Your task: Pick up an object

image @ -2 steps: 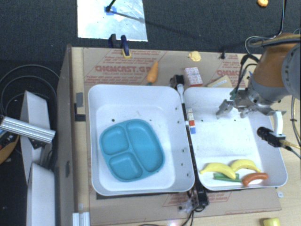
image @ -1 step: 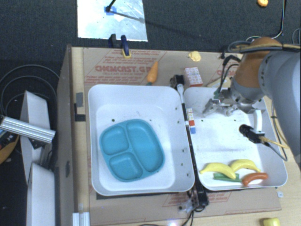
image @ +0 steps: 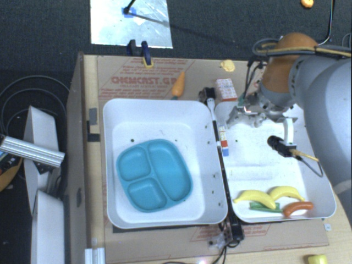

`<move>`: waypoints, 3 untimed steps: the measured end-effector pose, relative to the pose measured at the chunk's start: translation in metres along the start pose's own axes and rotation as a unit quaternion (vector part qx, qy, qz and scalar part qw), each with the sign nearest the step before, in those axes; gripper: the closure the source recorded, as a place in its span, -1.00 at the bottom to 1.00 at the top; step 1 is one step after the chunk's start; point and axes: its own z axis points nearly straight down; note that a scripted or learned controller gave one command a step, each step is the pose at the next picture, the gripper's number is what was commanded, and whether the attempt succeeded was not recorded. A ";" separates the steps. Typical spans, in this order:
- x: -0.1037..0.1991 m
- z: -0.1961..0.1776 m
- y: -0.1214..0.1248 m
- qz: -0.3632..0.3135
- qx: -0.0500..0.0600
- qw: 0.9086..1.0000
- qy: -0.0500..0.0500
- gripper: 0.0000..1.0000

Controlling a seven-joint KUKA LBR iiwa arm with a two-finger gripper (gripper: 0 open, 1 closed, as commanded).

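Gripper [image: 254,114] is hovering at right bin's [image: 322,199] 12 o'clock, finger state unreadable; bananas [image: 269,196] and sausage [image: 297,207] are lying at 6 o'clock, so it needs a centered descent.

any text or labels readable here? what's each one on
"CHEMCAST": red print on the brown board behind the left bin; a smaller red line under it is too blurred to read.
Small box behind the right bin: printing too small to read.
Red and blue tag between the bins: too small to read.
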 end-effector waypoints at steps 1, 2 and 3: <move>-0.001 0.001 -0.036 0.004 0.003 1.000 -0.001 -1.00; -0.001 -0.011 -0.034 0.003 0.000 1.000 -0.001 1.00; 0.000 -0.022 -0.033 0.003 -0.001 1.000 0.000 1.00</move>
